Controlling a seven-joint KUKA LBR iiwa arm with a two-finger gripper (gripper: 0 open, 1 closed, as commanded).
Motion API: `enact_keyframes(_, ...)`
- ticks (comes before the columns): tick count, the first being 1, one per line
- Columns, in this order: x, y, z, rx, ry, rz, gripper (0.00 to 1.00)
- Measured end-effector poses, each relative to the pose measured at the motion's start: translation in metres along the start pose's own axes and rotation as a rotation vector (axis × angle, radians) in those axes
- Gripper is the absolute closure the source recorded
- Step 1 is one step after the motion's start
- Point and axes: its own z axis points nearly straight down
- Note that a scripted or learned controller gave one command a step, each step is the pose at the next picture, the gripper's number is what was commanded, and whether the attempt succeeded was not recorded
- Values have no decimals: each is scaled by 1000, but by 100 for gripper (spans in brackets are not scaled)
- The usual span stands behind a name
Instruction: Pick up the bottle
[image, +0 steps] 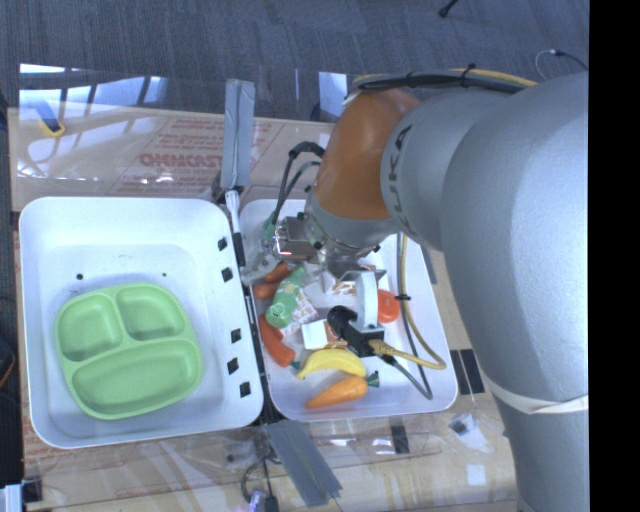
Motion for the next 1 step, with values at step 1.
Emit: enact_keyframes(1,0,0,0,0,0,1,0)
